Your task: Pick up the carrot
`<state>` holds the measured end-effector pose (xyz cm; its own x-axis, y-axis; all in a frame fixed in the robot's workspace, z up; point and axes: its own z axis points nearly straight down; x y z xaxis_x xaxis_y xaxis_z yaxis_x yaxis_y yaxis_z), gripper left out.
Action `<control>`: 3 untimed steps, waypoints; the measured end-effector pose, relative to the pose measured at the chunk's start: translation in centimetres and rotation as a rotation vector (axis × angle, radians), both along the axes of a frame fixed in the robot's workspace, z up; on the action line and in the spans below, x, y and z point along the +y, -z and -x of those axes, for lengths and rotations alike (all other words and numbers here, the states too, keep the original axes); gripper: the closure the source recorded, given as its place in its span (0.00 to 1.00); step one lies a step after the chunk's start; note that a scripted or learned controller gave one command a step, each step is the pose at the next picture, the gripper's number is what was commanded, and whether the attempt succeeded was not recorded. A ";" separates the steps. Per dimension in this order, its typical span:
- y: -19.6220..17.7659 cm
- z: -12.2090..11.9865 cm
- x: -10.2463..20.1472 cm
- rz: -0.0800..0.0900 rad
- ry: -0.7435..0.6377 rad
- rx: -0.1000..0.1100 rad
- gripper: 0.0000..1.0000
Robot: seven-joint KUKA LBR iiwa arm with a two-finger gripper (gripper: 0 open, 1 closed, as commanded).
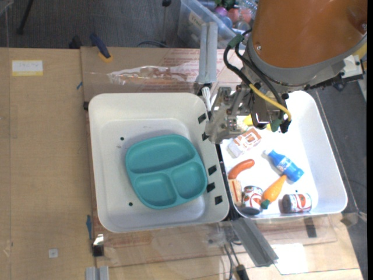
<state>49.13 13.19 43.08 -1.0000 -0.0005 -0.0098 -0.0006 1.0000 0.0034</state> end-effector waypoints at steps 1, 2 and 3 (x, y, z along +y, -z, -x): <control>12.3 -2.1 9.4 0.002 -0.231 0.005 1.00; 10.6 -16.3 7.7 0.004 -0.664 -0.004 1.00; -0.8 -17.6 -0.7 0.009 -0.952 -0.007 1.00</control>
